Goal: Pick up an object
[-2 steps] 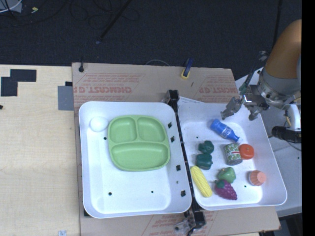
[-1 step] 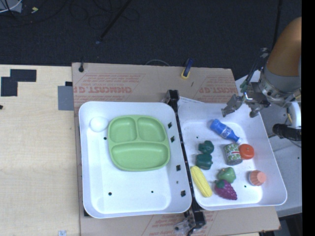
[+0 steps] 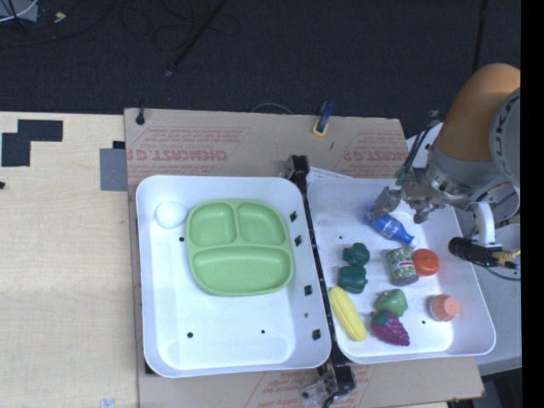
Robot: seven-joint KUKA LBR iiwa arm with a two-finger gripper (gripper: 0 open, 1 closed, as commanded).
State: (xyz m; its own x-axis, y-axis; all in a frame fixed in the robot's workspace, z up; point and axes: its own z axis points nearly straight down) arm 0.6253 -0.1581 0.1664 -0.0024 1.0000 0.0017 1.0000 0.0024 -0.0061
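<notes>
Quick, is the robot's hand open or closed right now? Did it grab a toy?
Gripper: cannot be told; it sits just above the blue bottle in the right bin, with nothing seen between its fingers.

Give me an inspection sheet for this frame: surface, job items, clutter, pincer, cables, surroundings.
Surface: two white bins side by side on cardboard; left bin, right bin.
Job items: in the right bin, blue bottle, two green peppers, can, tomato, corn, grapes, green fruit, orange cup.
Clutter: green tray and white ball in the left bin.
Pincer: pincer low over the right bin's far end, just above the bottle; finger state unclear, nothing seen held.
Cables: black cables on the dark floor behind.
Surroundings: wooden bench, blue clip on the cardboard's far edge.
</notes>
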